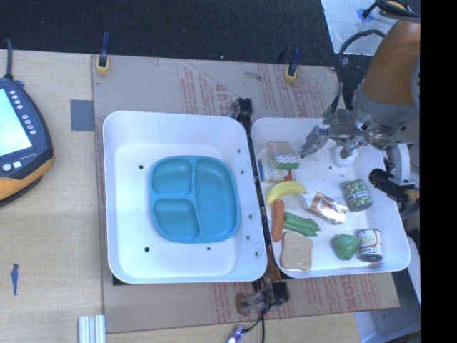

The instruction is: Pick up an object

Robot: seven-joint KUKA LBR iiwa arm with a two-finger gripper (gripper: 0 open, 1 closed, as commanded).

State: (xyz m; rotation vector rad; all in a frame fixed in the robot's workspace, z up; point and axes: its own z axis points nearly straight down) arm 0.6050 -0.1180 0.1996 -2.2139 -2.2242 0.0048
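Observation:
The right white bin (400, 259) holds several toy foods: a small box (280, 153), a yellow banana (285, 189), an orange carrot (277, 220), a green pea pod (301, 224), a bread slice (297, 251), a foil-wrapped piece (329, 207), a green can (358, 195), a green pepper (345, 246) and a small tin (369, 245). My gripper (330, 144) hovers over the bin's far part, right of the box and above the foil-wrapped piece. Its fingers stand apart with only bin floor between them.
The left white bin (121, 256) carries a blue divided plate (195, 197). A teach pendant (18, 141) lies at the bench's left edge. Clamps (290, 68) hold the cardboard at the back. The arm's orange band (393, 63) rises at the upper right.

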